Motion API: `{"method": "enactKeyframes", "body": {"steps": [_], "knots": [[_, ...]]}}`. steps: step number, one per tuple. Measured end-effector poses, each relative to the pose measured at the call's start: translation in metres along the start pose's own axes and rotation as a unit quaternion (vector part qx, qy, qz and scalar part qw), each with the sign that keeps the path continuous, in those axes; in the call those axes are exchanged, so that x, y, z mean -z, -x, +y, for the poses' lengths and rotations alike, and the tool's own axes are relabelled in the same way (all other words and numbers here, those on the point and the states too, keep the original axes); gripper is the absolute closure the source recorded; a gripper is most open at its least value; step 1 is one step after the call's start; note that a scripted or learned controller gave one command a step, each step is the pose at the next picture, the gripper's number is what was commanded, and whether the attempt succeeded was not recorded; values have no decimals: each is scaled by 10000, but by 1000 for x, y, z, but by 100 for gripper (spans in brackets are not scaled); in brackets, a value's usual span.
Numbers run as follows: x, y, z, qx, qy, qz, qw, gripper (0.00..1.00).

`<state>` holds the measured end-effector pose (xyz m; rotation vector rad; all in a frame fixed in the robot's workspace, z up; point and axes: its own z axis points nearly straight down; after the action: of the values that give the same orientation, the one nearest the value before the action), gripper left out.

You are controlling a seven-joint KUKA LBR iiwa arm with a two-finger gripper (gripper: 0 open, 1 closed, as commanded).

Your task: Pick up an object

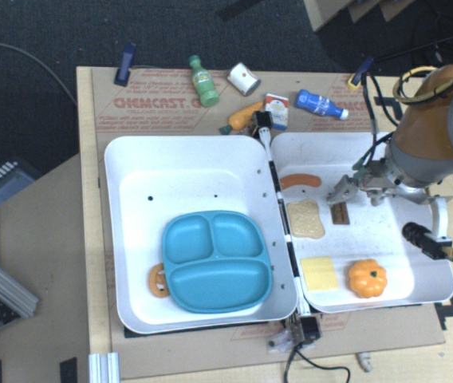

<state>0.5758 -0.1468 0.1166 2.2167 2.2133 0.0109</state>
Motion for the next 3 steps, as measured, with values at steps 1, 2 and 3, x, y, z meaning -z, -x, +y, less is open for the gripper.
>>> {"method": "enactKeyframes", "body": {"steps": [1, 2, 3], "knots": [[-30, -25, 2, 9, -44, 4, 10000, 0], [-19, -26, 3, 6, -20, 8, 10000, 100], [-19, -26, 3, 7, -21, 9, 10000, 0]]}}
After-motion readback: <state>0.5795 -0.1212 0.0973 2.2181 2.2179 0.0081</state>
